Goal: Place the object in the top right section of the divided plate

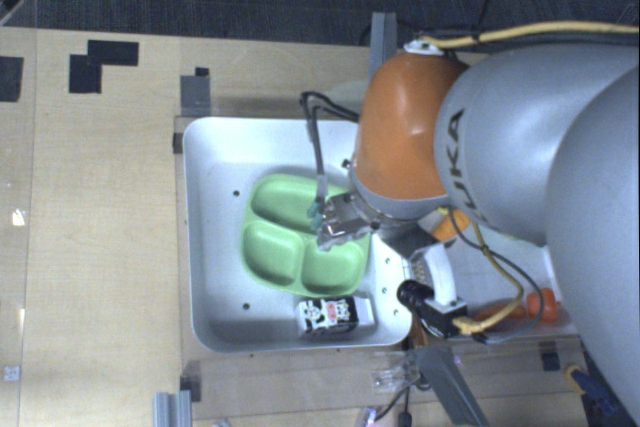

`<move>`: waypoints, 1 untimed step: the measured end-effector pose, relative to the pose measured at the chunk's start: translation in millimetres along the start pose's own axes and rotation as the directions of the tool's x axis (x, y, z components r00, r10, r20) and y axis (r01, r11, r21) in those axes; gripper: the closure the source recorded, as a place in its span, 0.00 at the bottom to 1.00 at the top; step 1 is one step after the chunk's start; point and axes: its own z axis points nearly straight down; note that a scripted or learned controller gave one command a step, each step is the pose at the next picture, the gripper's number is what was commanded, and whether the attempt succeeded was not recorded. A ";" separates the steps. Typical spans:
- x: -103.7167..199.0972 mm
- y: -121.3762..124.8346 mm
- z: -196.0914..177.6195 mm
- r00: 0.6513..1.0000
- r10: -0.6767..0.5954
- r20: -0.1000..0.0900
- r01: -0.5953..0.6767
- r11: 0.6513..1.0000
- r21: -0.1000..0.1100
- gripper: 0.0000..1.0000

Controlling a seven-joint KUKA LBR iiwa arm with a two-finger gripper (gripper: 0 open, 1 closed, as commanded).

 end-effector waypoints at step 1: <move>-63.8 -19.6 28.9 0.995 -0.101 0.001 0.101 0.995 0.001 1.00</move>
